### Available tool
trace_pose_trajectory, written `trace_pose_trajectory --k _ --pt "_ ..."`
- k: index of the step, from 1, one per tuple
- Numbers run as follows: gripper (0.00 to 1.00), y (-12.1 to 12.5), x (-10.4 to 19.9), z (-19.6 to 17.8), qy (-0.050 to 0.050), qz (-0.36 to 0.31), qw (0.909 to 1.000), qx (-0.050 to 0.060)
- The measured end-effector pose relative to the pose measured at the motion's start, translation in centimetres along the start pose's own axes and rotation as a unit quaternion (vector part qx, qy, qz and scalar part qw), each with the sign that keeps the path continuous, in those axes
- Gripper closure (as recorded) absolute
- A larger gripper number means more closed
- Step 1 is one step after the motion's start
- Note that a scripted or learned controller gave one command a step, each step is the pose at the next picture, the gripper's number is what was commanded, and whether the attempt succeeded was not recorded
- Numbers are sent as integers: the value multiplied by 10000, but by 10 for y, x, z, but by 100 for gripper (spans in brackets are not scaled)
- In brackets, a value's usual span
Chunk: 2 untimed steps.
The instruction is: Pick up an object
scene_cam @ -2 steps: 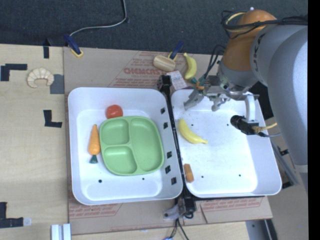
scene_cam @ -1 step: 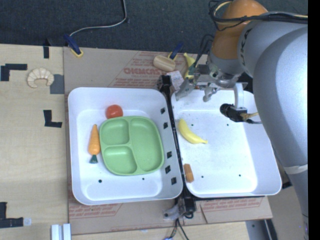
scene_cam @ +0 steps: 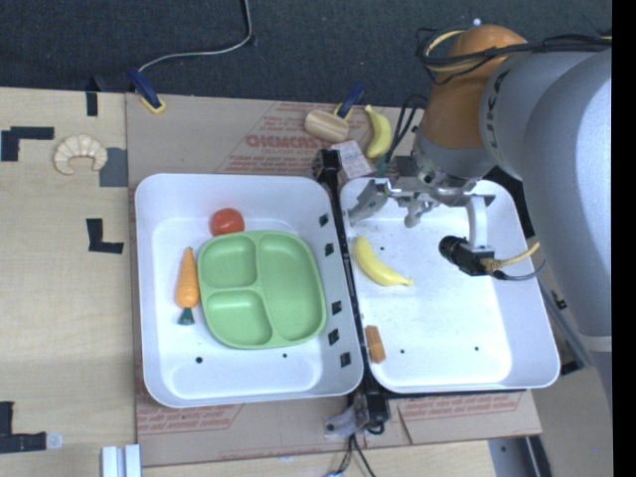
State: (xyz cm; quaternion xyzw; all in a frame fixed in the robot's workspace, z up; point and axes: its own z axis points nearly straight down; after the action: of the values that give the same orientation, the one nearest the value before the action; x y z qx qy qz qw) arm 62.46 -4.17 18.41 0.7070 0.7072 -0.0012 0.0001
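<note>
A yellow banana (scene_cam: 381,264) lies in the right bin (scene_cam: 467,351), near its left wall. My gripper (scene_cam: 386,209) hangs over the back left part of that bin, just behind the banana and apart from it. Its fingers (scene_cam: 362,203) are spread open with nothing between them. A small orange-brown piece (scene_cam: 374,344) rests at the right bin's front left edge. In the left bin (scene_cam: 159,366) are a green divided plate (scene_cam: 263,288), a red tomato (scene_cam: 227,221) behind it and a carrot (scene_cam: 186,281) to its left.
Behind the bins on the cardboard lie a second banana (scene_cam: 378,130), a bread roll (scene_cam: 326,124) and a small packet (scene_cam: 350,157). A croissant (scene_cam: 79,153) sits far left on the bench. The arm's grey body (scene_cam: 556,167) covers the right bin's back right.
</note>
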Motion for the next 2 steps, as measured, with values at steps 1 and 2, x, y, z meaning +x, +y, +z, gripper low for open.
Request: trace_pose_trajectory --k 1,2 --pt "0 -3 -59 71 1 6 10000 14" --pt "0 -22 -54 90 12 -3 9999 -149"
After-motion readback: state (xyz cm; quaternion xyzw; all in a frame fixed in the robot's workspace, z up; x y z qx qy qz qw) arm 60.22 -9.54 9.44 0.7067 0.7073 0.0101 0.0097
